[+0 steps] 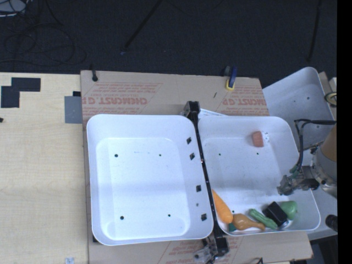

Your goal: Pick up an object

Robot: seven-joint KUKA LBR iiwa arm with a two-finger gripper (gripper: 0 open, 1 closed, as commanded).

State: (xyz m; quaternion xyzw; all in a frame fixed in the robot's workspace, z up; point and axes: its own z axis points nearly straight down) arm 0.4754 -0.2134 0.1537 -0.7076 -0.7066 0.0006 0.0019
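The right bin [242, 169] holds several small objects. A reddish block [257, 139] lies near its far wall beside a small white piece [265, 138]. Along the near wall lie an orange carrot [221, 206], a tan piece [245, 221], a long green piece [262, 218], a black block [275, 213] and a light green lump [289, 207]. My gripper [288, 186] hangs at the bin's right side, just above and behind the black block and green lump. Nothing shows in its grasp.
The left bin [143, 180] stands beside the right one, joined by a black divider strip [199, 164]. Both rest on cardboard [165, 95]. Cables [301, 142] hang by the arm at the right edge.
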